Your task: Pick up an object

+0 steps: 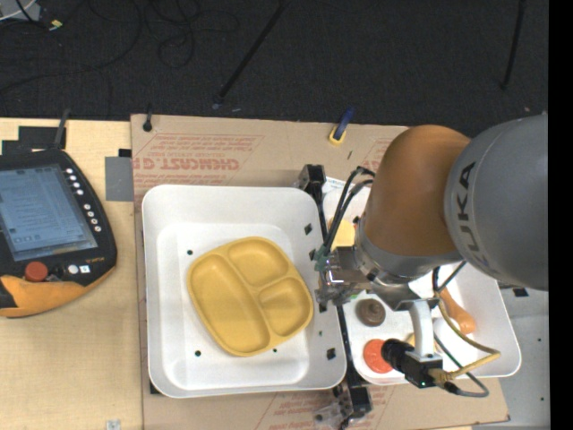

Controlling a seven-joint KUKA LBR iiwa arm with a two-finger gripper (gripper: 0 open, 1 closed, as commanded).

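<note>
We find the gripper (333,274) low at the left wall of the right bin (512,358), and the wrist hides how wide it stands. It probably sits there to reach the brown round piece (370,312) or the red-orange object (377,355) just beside it. The yellow divided plate (251,294) lies in the left bin (170,240).

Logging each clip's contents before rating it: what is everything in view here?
cardboard sheet: 1, tan, under both bins
view-left bin: 1, white, on the sheet
view-right bin: 1, white, beside it
divided plate: 1, yellow, in the view-left bin
brown round piece: 1, view-right bin
red round piece: 1, view-right bin, near edge
orange long piece: 1, view-right bin
control pendant: 1, black and orange, bench's view-left edge
arm: 1, grey, orange band, over the view-right bin
</note>
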